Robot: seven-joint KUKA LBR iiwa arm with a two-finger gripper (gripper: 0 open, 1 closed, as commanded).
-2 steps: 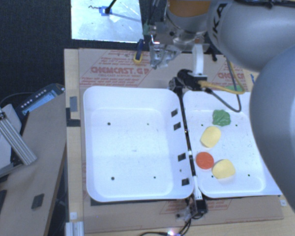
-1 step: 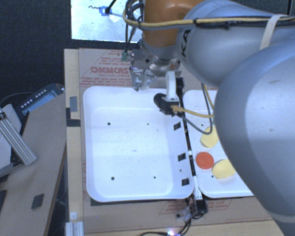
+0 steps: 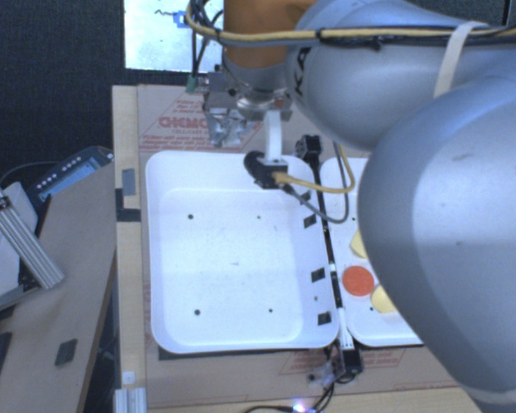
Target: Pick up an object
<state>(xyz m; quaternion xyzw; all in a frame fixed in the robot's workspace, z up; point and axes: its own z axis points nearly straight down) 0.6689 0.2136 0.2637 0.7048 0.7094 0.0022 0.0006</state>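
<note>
Orange disc lies in right-hand bin, beside yellow pieces — not yet picked. End effector hangs above far rim of other bin, well apart; open or clenched — cannot tell.

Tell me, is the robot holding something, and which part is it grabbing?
Cannot tell. The end effector hangs at the left bin's far rim, too blurred to show anything in it.

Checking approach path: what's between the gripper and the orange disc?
Camera view: from gripper to orange disc, bare left bin floor, then the adjoining bin rims.
</note>
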